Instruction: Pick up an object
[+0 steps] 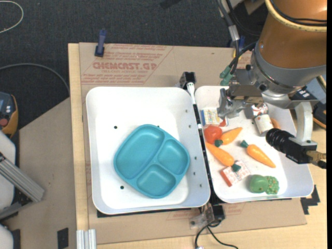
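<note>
The tool (224, 108) hung low over the far left part of the right bin (298, 188), just above the tomato (212, 134) and beside a small packet (209, 116), though whether it was spread or pressed together I cannot tell. Nothing appeared lifted yet. Judging by that, the descent looked nearly done, with the grasp and lift left.

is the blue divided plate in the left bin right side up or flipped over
Right side up. The blue divided plate lies flat in the left bin, with its three sunken compartments facing up.
</note>
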Robot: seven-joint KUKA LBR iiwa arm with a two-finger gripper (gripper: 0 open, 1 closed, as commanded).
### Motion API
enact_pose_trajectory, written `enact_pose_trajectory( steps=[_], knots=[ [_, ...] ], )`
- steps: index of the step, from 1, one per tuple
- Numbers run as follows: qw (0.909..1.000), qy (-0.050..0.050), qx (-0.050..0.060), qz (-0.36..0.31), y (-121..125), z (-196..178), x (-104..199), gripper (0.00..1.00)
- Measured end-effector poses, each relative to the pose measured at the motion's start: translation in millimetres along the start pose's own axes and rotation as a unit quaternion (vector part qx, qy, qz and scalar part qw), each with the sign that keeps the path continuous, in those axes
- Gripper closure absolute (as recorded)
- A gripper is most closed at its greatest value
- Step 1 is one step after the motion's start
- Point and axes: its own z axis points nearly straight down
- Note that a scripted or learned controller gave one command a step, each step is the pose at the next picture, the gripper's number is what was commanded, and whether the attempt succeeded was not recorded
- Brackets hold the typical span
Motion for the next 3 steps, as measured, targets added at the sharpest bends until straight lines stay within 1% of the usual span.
enact_pose_trajectory(
  steps=[1,2,3],
  knots=[
    [1.0000,0.000,0.001,0.002,-1,-6,-8,1.00],
    [1.0000,0.000,0.008,0.003,29,85,-30,1.00],
    [1.0000,0.001,0.001,0.000,-3,47,-19,1.00]
  ],
)
